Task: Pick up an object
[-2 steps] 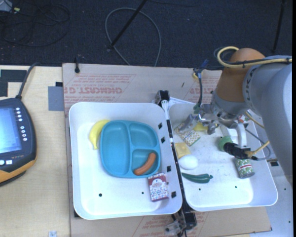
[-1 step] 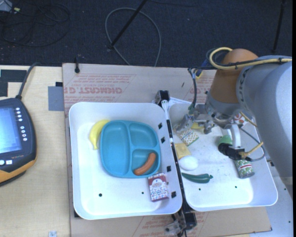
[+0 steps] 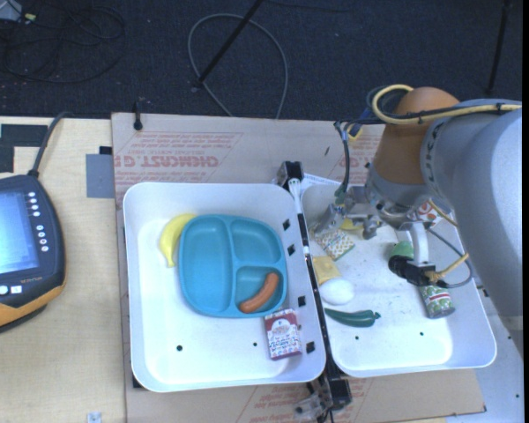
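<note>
The big grey arm (image 3: 458,166) reaches in over the far side of the right bin (image 3: 406,355). The left bin (image 3: 150,324) sits right next to it, and the two touch along one long wall.

A blue plate (image 3: 216,267) takes up the middle of the left bin. A yellow thing (image 3: 169,236) pokes out from under the plate's left side. It may be a banana, but most of it is hidden. A sausage (image 3: 259,293) lies in the plate's small near-right part. A red box (image 3: 283,334) lies near the bin's near right corner.

The gripper (image 3: 351,217) hangs over the far left corner of the right bin. I cannot tell if it is open or closed, because the wrist and cables hide it. I see nothing held in it.

A green pepper (image 3: 354,317) lies toward the near edge, with its long side running left to right. A small jar (image 3: 438,301) stands by the right wall. A white egg (image 3: 338,291) rests close to the left wall.

The spotted packet (image 3: 336,243) is the closest thing to the gripper. It lies flat, just on the near side of it and a bit to the left, turned like a diamond. I think it is the easy pick: a short move toward the near edge, then straight down.
</note>
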`<act>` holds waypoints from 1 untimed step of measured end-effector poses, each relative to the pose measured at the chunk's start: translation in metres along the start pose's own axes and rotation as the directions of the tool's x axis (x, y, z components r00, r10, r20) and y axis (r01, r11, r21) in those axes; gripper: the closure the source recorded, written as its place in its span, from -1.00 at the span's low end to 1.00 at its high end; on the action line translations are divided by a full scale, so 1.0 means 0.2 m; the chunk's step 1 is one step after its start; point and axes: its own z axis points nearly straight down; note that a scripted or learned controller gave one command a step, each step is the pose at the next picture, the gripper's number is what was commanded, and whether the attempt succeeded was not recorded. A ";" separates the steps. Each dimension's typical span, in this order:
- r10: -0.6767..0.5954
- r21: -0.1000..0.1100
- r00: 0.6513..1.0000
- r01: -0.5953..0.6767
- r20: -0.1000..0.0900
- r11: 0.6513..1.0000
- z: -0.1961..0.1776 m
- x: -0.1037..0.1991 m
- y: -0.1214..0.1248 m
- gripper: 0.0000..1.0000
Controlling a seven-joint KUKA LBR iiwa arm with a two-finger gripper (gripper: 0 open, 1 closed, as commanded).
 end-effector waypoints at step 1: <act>-0.003 0.001 1.000 0.003 -0.008 1.000 0.00 -0.03 0.00 -1.00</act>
